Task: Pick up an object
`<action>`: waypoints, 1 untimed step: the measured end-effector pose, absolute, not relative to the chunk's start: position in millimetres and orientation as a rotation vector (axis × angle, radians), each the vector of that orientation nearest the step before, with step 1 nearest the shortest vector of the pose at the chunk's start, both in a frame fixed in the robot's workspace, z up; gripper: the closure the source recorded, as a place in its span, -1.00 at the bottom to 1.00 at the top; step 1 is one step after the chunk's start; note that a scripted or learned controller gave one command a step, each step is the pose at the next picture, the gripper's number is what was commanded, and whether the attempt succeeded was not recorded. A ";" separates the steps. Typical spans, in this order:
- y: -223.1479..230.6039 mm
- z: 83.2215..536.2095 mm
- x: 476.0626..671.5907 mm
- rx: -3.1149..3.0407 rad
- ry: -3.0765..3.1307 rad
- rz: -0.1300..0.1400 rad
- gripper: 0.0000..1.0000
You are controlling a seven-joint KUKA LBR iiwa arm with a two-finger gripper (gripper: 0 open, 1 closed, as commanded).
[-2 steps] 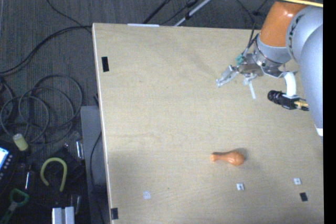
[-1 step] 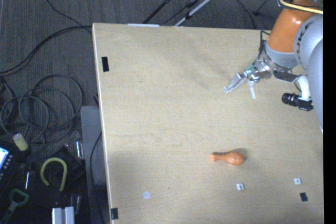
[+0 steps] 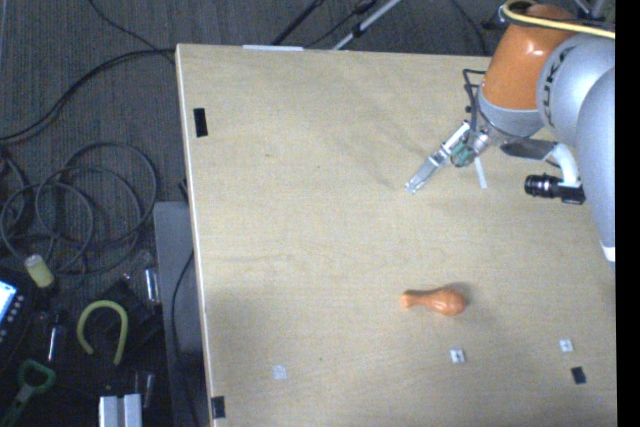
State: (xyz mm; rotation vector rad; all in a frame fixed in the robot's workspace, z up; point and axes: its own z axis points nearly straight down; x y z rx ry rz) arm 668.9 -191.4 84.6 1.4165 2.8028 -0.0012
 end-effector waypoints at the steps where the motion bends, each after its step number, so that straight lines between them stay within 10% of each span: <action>1: -223.6 110.3 669.2 1.376 2.820 -0.003 -1.00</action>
